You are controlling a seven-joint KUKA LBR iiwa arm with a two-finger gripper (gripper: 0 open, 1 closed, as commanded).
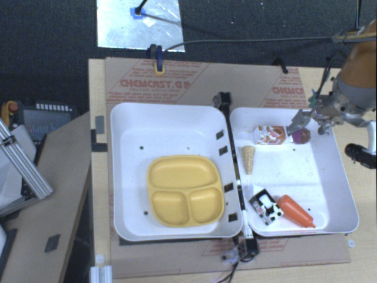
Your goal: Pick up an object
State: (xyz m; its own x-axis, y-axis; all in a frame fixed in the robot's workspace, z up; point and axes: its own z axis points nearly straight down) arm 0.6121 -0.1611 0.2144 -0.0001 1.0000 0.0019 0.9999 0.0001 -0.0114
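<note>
So the grey two-finger gripper [301,122] is sitting at about 1 o'clock in the right-hand shallow white plastic bin [336,175], right up against a small round purple toy fruit [301,136]. Honestly can't tell how its fingers are set from this angle, or whether it has anything.

That purple piece looks light, hard and smooth to me, so probably slippery and prone to rolling; I'd pinch it across its middle. Just at 9 o'clock of it lies a small white and orange printed packet [270,135], close enough to get bumped.
</note>
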